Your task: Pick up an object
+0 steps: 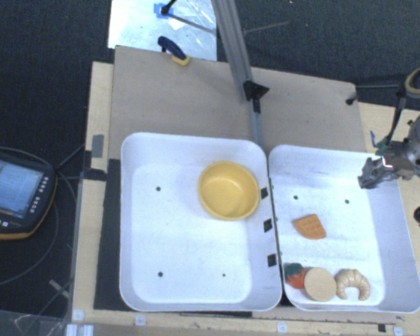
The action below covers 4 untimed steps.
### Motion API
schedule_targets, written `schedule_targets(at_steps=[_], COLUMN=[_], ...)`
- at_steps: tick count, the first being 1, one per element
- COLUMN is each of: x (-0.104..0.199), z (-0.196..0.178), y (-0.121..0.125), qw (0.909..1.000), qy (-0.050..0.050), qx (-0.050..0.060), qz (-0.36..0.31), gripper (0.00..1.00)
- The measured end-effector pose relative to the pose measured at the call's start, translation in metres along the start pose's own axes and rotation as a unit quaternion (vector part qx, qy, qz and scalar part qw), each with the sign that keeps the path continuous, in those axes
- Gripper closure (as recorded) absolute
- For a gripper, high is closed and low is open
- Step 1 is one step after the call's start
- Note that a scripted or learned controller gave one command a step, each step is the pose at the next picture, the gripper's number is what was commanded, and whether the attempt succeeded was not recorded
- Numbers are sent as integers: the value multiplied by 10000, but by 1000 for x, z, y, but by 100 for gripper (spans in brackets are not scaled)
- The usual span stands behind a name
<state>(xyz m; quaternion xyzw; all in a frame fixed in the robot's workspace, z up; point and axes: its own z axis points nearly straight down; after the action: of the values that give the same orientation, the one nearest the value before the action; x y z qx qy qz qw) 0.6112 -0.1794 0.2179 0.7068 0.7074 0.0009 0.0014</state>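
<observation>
- Two white bins sit side by side: the left bin (138, 268) nearest, holding a yellow bowl (228, 190).
- Right bin (400, 287): an orange wedge (310, 226) mid-floor; round biscuit (319, 284), croissant (353, 284) and tomato (293, 275) along its near edge.
- Gripper (375, 173) hovers over the right bin's far right rim, holding nothing; its grip state cannot be told.

No legible text or labels anywhere.

You had a yellow bowl (228, 190) sitting upright in the left bin, near its far right corner. In the right bin an orange wedge (309, 227) lay mid-floor, while a tomato (293, 275), a round biscuit (319, 284) and a croissant (353, 284) lined its near wall.
</observation>
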Motion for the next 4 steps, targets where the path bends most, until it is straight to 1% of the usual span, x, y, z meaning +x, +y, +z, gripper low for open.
schedule_targets(at_steps=[1, 2, 4], x=[55, 105, 209], z=[-8, -2, -24], y=[17, 19, 36], qw=[10000, 10000, 10000], qy=[10, 8, 10], qx=[8, 13, 9], qz=[-20, -19, -21], gripper=[100, 100, 100])
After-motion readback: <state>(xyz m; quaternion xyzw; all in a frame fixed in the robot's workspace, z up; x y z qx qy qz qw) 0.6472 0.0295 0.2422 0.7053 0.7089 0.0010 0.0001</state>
